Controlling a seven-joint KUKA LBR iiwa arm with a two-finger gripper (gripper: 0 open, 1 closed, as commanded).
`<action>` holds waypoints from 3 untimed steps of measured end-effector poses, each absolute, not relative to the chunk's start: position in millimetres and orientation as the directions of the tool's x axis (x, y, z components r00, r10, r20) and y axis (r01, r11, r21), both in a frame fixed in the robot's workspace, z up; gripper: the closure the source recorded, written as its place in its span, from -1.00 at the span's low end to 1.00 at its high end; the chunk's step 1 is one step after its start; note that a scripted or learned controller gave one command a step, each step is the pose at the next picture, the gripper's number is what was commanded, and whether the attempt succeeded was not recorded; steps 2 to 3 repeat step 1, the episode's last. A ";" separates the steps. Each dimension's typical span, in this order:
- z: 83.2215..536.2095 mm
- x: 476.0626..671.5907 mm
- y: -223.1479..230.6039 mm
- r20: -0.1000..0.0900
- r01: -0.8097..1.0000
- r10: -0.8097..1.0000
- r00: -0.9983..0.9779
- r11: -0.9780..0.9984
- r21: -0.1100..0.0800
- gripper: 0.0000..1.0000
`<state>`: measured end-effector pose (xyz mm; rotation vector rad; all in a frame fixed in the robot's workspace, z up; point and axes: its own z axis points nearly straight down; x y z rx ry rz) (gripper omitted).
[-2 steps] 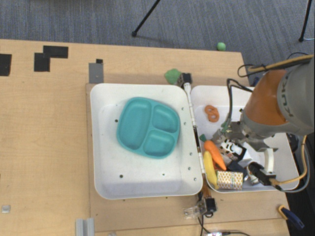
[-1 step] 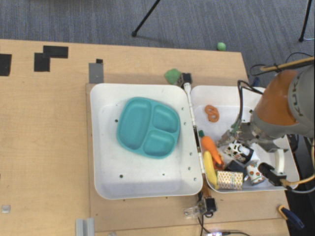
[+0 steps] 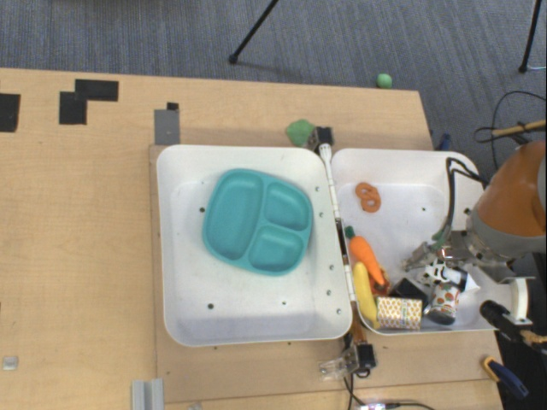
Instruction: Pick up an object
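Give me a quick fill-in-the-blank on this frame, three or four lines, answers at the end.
1. The teal divided plate lies in the ____ bin.
2. The pretzel lies in the ____ bin.
3. The carrot lies right beside a ____ banana.
4. The gripper is over the ____ bin.

Answers: left; right; yellow; right

Orange pretzel (image 3: 368,197) flat in right bin, carrot (image 3: 366,255) beside banana (image 3: 365,291) along left wall, patterned box (image 3: 399,313) and spotted cup (image 3: 444,301) at front edge
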<state>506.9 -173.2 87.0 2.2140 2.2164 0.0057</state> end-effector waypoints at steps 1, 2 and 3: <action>87.0 490.8 -191.3 -0.002 1.000 1.000 -0.003 0.003 0.011 -1.00; 87.0 490.8 -191.3 -0.002 1.000 1.000 -0.003 0.003 0.011 -1.00; 87.0 490.8 -191.3 -0.002 1.000 1.000 -0.003 0.003 0.011 -1.00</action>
